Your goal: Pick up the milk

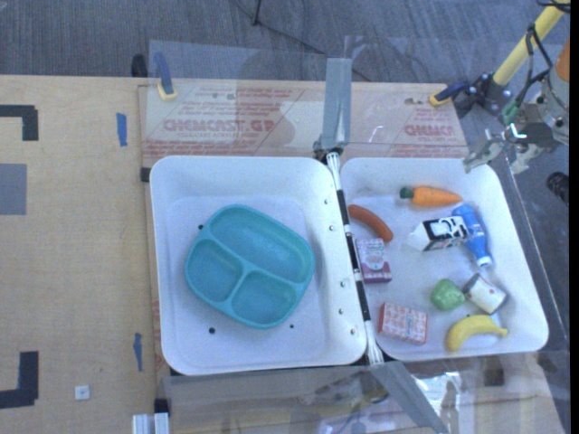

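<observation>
While the milk (442,231) lies in the right bin (523,269), I cannot tell the gripper's (507,143) state.

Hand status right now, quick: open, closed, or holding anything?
Hand: cannot be told whether open or closed; it sits past the right bin's top right corner, and the milk lies in that bin.

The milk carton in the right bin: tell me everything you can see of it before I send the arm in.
The milk carton is a small white carton with a black patch on its side, apparently cardboard. It lies tipped on its side in the upper middle of the right bin, long axis roughly left to right. Its right end touches or overlaps the blue bottle. The carrot lies just above it, apart. Nothing grips it. Print too small to read.
</observation>
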You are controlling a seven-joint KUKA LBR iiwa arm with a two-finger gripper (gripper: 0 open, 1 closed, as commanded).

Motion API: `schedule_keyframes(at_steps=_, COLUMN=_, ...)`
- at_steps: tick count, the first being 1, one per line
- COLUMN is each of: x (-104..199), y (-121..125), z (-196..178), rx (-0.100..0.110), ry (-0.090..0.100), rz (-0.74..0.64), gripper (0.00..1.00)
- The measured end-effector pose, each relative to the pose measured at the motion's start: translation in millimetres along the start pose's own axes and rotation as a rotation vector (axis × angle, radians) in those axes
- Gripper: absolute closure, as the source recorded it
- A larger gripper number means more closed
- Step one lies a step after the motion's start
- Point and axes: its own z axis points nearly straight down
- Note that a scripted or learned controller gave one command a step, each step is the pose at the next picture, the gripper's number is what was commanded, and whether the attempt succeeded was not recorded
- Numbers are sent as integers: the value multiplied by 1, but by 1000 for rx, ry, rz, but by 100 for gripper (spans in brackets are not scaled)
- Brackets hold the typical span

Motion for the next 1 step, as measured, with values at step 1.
schedule_keyframes(at_steps=1, x=58, y=-37, z=143, rx=-5, ry=-1, rz=10, gripper=0)
